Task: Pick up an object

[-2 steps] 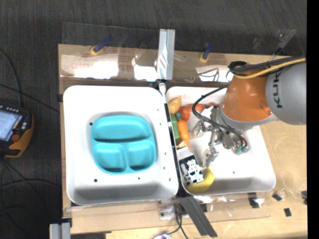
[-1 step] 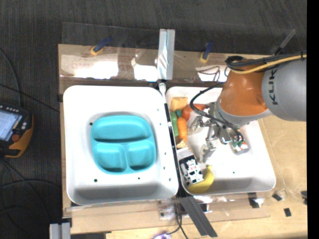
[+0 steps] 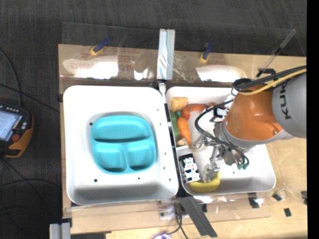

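The grey arm (image 3: 294,108) with its orange band (image 3: 251,118) reaches in from the right over the right white bin (image 3: 264,180), and its end effector (image 3: 213,172) hangs low over the near part of that bin, just above a yellow object (image 3: 205,185) that lies against the bin's near wall. Whether the end effector touches the yellow object cannot be told, and whether it is apart or together cannot be told either, since the wrist and black cables (image 3: 209,116) crowd the view there. Just left of the yellow object lies a small black-and-white patterned item (image 3: 188,166), near the bin's left wall. Farther back along that same wall sit an orange carrot-like piece (image 3: 184,128), a reddish-orange piece (image 3: 193,110) beside it, a pale yellow chunk (image 3: 179,103) at the far left corner, and a sliver of green (image 3: 174,121) against the wall. The left white bin (image 3: 79,183) holds a turquoise divided tray (image 3: 122,143) with three compartments, lying flat near the bin's middle. Both bins rest side by side on the table (image 3: 291,203), touching along a dark divider. A clear plastic sheet (image 3: 124,61) stands along the far edge, held by blue-and-yellow clamps (image 3: 101,45). A handheld controller (image 3: 14,128) with a lit screen lies on the dark floor well to the left.
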Robot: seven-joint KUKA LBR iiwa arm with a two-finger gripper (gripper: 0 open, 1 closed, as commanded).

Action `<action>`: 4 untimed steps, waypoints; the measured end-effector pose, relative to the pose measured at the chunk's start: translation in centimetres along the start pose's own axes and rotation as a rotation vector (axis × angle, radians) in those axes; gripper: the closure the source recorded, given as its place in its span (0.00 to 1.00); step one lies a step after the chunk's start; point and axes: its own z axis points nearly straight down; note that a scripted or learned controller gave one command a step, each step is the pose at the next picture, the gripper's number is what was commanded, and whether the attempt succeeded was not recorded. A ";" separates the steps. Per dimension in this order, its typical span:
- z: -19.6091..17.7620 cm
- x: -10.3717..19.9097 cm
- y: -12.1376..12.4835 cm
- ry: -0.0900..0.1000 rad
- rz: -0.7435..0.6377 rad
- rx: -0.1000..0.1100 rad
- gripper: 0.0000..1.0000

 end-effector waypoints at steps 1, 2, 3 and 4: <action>0.4 -2.7 -0.2 0.021 0.219 -0.002 0.00; 0.6 -9.3 -4.5 0.012 0.290 -0.001 0.00; 0.4 -7.1 -0.6 0.013 0.481 0.003 0.00; 0.7 -12.3 -1.4 0.029 0.531 0.002 0.00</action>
